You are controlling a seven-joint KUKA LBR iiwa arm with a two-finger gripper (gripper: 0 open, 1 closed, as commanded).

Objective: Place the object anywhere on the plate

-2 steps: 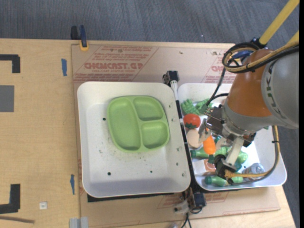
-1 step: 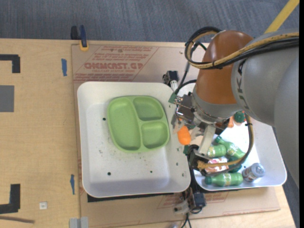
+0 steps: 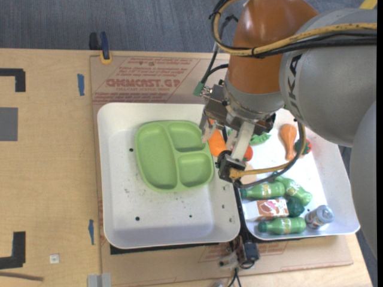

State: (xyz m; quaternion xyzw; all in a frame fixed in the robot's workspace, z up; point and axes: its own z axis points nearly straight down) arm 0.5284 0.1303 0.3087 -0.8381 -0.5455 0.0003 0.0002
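Observation:
A light green divided plate (image 3: 170, 154) lies in the left white bin (image 3: 119, 208), toward its back right. My gripper (image 3: 213, 131) hangs over the divide between the two bins, just past the plate's right rim. An orange object (image 3: 214, 142) shows directly under the gripper at the plate's right edge. The wrist hides most of it, and I cannot see whether it is held or merely lying there.
The right bin (image 3: 341, 178) holds an orange drumstick-shaped toy (image 3: 289, 139), a green leafy piece (image 3: 261, 139), two green bottles (image 3: 270, 190) (image 3: 282, 225), a red-brown carton (image 3: 272, 207) and a small grey can (image 3: 318, 216). The arm covers that bin's back part.

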